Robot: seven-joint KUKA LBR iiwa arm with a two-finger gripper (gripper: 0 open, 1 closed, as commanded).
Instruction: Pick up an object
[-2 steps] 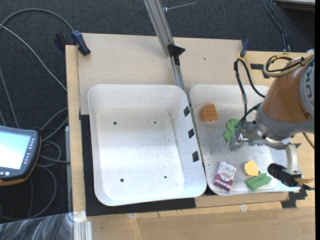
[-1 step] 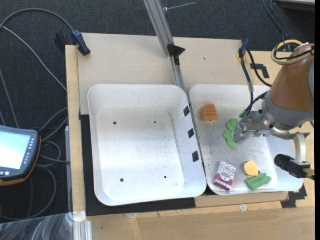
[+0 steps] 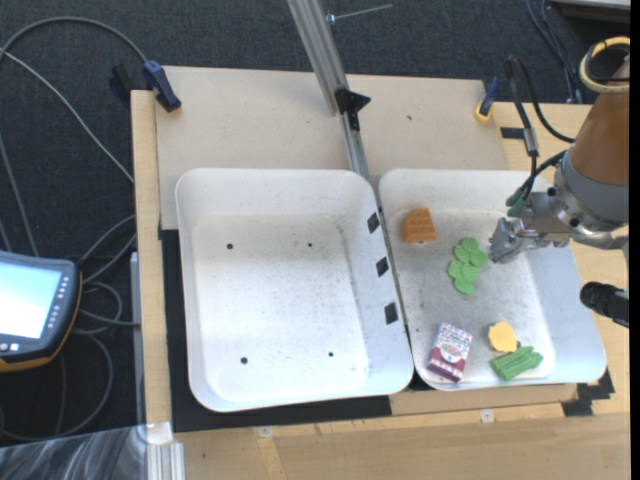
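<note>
You've got the gripper [image 3: 500, 245] low in the right bin [image 3: 560, 353], just right of the green toy [image 3: 466, 265]; grip state unclear, nothing lifted yet

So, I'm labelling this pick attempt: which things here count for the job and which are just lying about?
For the job: gripper; green pea pod toy; orange waffle piece; small red packet; yellow piece; green beans toy.

Lying about: left bin; blue clamp; teach pendant.
</note>
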